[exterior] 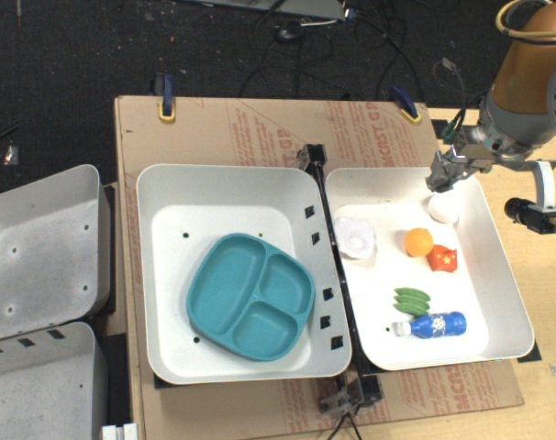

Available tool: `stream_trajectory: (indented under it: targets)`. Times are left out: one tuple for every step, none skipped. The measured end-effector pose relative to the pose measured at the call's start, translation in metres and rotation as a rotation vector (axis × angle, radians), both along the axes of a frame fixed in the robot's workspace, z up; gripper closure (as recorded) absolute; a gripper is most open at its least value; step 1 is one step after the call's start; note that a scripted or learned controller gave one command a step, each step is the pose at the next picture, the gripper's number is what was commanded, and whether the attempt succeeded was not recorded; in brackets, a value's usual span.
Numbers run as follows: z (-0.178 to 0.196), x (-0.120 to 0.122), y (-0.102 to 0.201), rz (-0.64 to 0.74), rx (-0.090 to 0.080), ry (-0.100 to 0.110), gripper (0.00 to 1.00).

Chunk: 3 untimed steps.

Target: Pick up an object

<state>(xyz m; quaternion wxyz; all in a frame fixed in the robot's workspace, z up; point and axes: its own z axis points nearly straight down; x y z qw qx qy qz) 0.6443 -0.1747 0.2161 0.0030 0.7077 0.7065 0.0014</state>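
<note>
The right bin (498, 273) holds a white egg-like object (443, 209) near its far right wall, an orange ball (418, 242), a red piece (443, 259), a green pod (412, 301), a blue bottle (436, 325) lying on its side and a clear white cup (356, 239). My gripper (442, 178) hangs at the bin's far right corner, just above the white object. Nothing shows between its fingers.
The left bin (168, 200) carries a teal divided plate (250, 295). A black clamp strip (326, 236) runs between the bins. Loose white bin lids (39, 246) lie at the left. The orange-banded arm (526, 71) leans in from the upper right.
</note>
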Motion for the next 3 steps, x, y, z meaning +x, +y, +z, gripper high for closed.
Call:
stream_trajectory:
  targets:
    - [0.054, 0.002, 0.0, 0.004, 0.0, -0.001, 1.0]
    - [0.058, -0.003, 0.055, 0.009, 0.004, 0.005, 1.0]
    - [0.053, -0.004, 0.105, 0.008, 0.003, 0.007, 1.0]
